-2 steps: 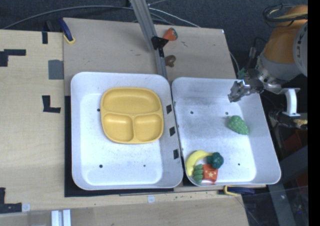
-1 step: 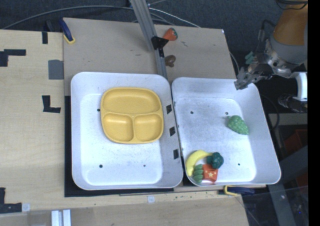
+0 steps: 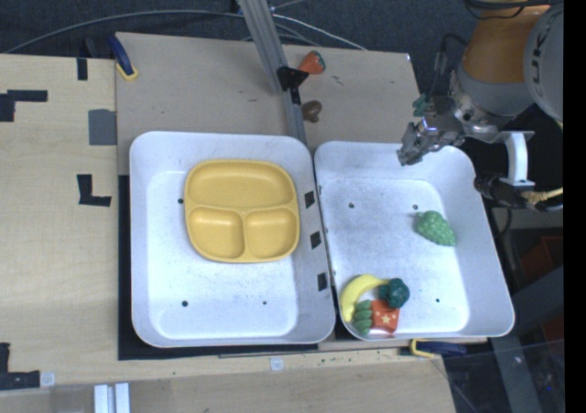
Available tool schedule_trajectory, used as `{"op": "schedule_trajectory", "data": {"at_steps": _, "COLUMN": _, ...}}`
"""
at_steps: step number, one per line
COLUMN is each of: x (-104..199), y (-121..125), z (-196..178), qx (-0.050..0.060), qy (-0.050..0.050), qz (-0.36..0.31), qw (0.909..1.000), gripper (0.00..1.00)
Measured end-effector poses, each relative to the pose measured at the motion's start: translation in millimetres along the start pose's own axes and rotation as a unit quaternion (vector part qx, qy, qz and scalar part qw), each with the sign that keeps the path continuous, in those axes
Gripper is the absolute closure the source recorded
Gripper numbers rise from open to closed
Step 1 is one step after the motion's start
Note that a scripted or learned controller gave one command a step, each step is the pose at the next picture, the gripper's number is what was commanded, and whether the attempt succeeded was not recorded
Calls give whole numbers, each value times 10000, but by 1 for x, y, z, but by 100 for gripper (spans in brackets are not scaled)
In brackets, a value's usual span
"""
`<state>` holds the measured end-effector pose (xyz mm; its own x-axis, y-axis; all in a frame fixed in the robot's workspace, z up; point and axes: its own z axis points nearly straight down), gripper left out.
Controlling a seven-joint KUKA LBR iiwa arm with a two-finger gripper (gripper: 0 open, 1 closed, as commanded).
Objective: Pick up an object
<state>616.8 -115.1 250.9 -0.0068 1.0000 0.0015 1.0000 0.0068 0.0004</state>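
So far we are seeing no object lifted: every piece is lying in its bin, and the whole pick is left to do. Our two-finger gripper point(image 3: 414, 150) is hanging over the far edge of the right white bin point(image 3: 476, 219), near its back wall, and nothing is sitting between its tips. At this scale we cannot tell whether the claw is spread or pressed together.

We are judging the nearest candidate to be the small green bumpy toy, perhaps a plastic vegetable point(image 3: 435, 227), which is lying alone on the bin floor, well apart from the walls and nearer to us than the gripper. It is looking rounded, knobbly and a little elongated. We think it will be easy to reach because no neighbour is touching it.

In the front left corner of the same bin a tight cluster of toy food point(image 3: 374, 300) is resting: a yellow banana, green pieces and a red piece, all touching.

In the left white bin point(image 3: 146, 246) a yellow plastic plate with three compartments point(image 3: 242, 210) is lying flat.
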Motion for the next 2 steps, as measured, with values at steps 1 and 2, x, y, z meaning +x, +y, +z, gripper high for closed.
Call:
{"op": "schedule_trajectory", "data": {"at_steps": 1, "x": 55, "y": -8, "z": -4, "qx": 12, "qy": 3, "qz": -1, "qw": 10000, "gripper": 100}}
{"op": "schedule_trajectory", "data": {"at_steps": 2, "x": 120, "y": -8, "z": 2, "qx": 14, "qy": 0, "qz": -7, "qw": 10000, "gripper": 100}}
